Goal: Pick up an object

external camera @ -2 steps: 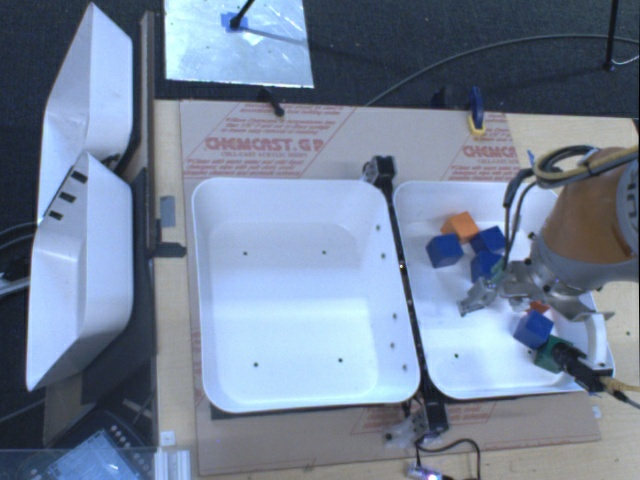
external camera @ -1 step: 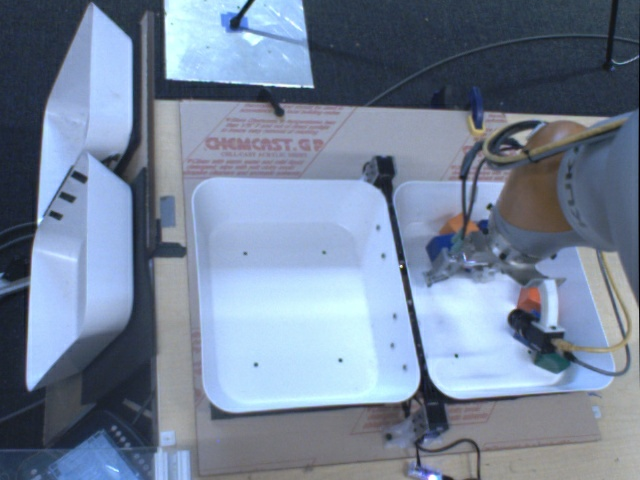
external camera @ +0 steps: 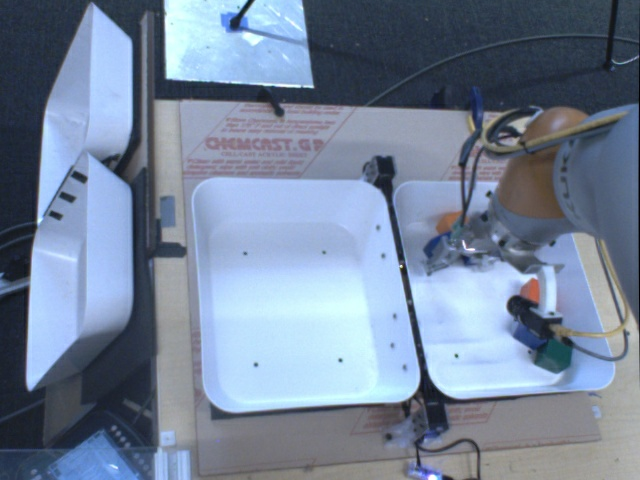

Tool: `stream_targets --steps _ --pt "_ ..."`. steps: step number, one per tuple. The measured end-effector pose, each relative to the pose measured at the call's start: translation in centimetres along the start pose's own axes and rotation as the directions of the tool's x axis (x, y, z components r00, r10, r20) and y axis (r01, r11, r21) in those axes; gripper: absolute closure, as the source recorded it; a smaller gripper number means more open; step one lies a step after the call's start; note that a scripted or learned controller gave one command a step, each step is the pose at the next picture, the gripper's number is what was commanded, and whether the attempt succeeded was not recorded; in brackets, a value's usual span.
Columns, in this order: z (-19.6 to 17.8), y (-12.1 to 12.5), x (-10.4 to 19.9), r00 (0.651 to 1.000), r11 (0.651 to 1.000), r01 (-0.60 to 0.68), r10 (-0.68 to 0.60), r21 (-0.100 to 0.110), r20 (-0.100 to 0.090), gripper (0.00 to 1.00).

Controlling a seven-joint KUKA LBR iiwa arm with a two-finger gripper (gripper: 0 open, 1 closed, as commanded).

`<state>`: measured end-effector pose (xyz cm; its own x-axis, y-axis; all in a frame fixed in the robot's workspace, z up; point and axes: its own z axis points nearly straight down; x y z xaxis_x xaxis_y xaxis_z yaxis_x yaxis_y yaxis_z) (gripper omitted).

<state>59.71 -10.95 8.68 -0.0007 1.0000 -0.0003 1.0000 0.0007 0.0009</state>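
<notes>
The gripper is sitting low in the right bin, toward its far left corner, and its tip is lying against or just beside a small blue object. How wide it is standing, and whether it is gripping that blue object or merely resting next to it, cannot be told, because the metal parts are blurring into the white floor at this slant. Just behind the tip, closer to the bin's back wall, a small orange object is partly showing. Further out, the wrist is leading back to the orange band and the grey arm, which is reaching in over the right rim. Well apart from the tip, along the bin's right side, an orange piece, a blue piece and a green block are lying in a loose cluster. The left bin is playing no part for now. By the look of it the arm is working at the grasp itself, down at picking height on the blue object. The next move is calling for a firm closure on it, then a straight lift clear of the floor, with care not to nudge the object against the divider between the bins.
</notes>
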Motion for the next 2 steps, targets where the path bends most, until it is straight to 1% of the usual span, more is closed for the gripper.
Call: stream_targets --steps 1,2 --pt "0.13 2.32 1.10 1.000 1.000 -0.006 0.006 0.009 0.001 0.00" --pt "-0.50 1.95 0.91 1.000 1.000 -0.009 0.008 0.022 0.003 1.00"
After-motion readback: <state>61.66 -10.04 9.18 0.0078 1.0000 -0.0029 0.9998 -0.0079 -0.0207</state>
